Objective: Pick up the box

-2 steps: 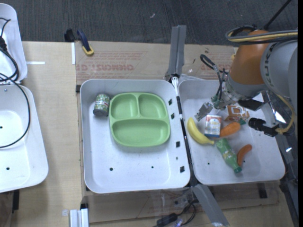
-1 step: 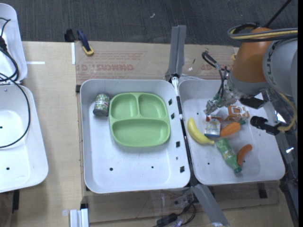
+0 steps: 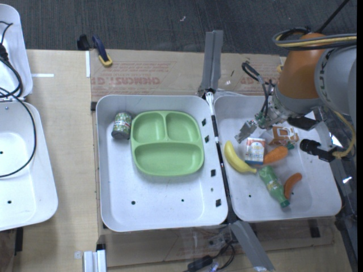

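The box [image 3: 255, 151] is a small white carton with orange and blue print, lying in the middle of the right bin [image 3: 317, 205]. It sits between a yellow banana [image 3: 237, 158] on its left and an orange carrot [image 3: 276, 155] on its right. My gripper [image 3: 246, 131] hangs low over the right bin, just up and left of the box, on the grey arm with its orange band [image 3: 300, 67]. Nothing shows held in it.
The right bin also holds a brown and white packet [image 3: 284, 134], a green bottle [image 3: 273, 185] and a second orange piece [image 3: 292, 183]. In the left bin [image 3: 113, 203] lie a green divided plate [image 3: 167, 142] and a small can [image 3: 121, 125]. A grey divider post [image 3: 212, 61] stands between the bins.
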Robot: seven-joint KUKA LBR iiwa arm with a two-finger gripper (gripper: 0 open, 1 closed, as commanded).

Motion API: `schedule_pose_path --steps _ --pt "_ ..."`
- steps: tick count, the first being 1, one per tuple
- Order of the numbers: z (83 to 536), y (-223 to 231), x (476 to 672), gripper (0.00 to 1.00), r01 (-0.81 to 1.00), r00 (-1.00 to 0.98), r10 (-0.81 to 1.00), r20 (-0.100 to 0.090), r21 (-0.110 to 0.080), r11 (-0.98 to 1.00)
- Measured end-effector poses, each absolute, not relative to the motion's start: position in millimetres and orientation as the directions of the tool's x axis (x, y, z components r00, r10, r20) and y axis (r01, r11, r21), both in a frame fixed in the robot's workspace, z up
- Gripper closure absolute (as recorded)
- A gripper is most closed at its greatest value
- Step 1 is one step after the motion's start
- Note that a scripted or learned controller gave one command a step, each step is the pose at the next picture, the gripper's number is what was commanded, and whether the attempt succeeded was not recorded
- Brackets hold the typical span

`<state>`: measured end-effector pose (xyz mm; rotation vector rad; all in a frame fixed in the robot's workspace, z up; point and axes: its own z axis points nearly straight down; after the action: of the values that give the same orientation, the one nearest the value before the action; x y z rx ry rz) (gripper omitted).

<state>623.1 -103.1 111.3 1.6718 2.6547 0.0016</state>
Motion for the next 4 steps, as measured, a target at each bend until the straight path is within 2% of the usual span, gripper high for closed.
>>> schedule_pose_path --steps 1,2,3,4 --pt "92 -113 613.4 0.00 0.894 -0.448 0.894 0.000 0.000 0.448" --pt "102 -114 614.0 1.00 0.896 -0.445 0.896 -0.002 0.002 0.445" --pt "102 -114 614.0 0.00 0.896 -0.445 0.896 -0.002 0.002 0.445" --pt "92 -142 611.1 0.00 0.915 -0.403 0.915 -0.001 0.001 0.403"
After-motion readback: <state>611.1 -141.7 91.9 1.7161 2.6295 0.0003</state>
